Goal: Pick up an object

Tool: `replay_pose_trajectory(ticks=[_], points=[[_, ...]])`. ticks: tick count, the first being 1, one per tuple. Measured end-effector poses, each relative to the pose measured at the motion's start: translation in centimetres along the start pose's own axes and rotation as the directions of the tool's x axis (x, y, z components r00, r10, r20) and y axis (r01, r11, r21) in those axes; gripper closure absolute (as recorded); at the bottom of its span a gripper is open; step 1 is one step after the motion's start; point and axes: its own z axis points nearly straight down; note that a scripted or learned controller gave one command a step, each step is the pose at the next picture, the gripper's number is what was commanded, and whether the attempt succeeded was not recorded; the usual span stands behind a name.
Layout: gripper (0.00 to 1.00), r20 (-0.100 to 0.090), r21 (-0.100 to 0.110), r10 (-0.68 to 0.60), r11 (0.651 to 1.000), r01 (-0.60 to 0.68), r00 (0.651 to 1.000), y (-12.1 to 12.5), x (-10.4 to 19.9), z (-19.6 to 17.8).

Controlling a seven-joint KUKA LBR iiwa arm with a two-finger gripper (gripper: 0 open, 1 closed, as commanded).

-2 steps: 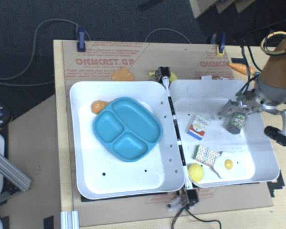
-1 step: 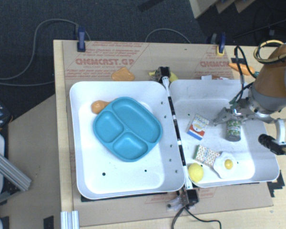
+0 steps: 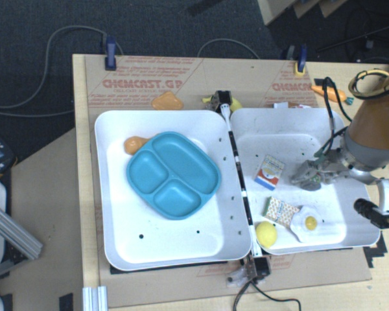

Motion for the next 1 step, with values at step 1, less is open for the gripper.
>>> replay_pose_trajectory(ticks=[1], points=[[1.00,0.002,-0.006,-0.001,1.000,0.001,1.000,0.22,-0.03,-1.05]])
